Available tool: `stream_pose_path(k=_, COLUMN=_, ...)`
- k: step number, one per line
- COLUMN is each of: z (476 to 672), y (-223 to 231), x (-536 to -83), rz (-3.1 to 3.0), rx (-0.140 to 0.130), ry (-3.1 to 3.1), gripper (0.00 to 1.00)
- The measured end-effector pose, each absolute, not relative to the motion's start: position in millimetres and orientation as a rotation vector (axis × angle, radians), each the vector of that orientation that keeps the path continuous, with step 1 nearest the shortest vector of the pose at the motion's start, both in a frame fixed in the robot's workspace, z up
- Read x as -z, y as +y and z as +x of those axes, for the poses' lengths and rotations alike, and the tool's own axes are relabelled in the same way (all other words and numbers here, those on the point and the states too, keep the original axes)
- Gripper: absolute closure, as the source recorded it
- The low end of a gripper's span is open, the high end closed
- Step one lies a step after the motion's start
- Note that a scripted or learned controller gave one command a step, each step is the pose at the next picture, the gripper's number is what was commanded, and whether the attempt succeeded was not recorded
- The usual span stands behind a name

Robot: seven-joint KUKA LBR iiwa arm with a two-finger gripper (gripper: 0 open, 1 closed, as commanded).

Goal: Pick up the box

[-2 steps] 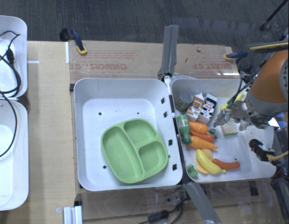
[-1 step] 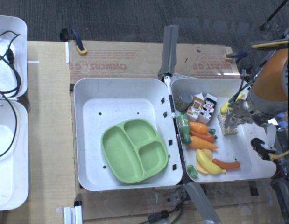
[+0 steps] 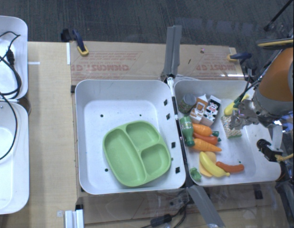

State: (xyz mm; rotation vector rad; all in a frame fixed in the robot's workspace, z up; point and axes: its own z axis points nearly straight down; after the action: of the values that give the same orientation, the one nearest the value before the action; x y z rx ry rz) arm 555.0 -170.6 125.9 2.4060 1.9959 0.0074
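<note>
Camera view: we see the box (image 3: 208, 110) tilted near the far wall of the right bin (image 3: 260, 175), just beyond the carrots (image 3: 206, 137). The gripper (image 3: 236, 120) hovers right of the box; we cannot tell its opening.

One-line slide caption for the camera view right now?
Tool hovers in the right bin beside the box and toy food; green tray lies in the left bin.
</note>
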Motion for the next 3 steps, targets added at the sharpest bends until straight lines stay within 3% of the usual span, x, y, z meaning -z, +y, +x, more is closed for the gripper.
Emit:
stream_pose_path(k=1, z=554.9, y=-170.6, x=-125.8, rz=2.406, rx=-0.007, ry=1.995, gripper=0.0)
stream_pose_path(k=2, z=596.5, y=-192.9, x=-90.6, rz=2.459, rx=0.004, ry=1.956, gripper=0.0)
stream_pose_path(k=3, z=596.8, y=-192.6, x=-99.6, rz=2.456, rx=0.008, ry=1.961, gripper=1.0)
